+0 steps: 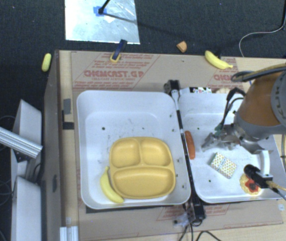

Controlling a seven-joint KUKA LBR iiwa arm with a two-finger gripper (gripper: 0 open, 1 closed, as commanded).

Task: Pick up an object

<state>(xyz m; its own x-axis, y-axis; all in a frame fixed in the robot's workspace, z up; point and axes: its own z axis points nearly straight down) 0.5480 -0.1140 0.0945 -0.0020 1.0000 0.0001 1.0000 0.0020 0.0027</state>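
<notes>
Nothing is lifted yet: the nearest candidates, a slim orange stick (189, 144) and a small patterned block (223, 165), both lie flat on the floor of the right bin (203, 185), the stick against the wall it shares with the left bin, the block a little further in. The gripper (214, 140) hangs low between them, just beside the stick and just above the block, touching neither as far as I can see. From where I stand I cannot tell whether it is released or clenched, but nothing sits in it. So the reach looks done, and the descent, the grasp and the lift are all left. A round orange-yellow piece (245, 184) rests in the bin's near right corner. In the left bin (123, 114) a yellow tray (142, 167) and a banana (109, 187) lie well apart from the arm.
</notes>
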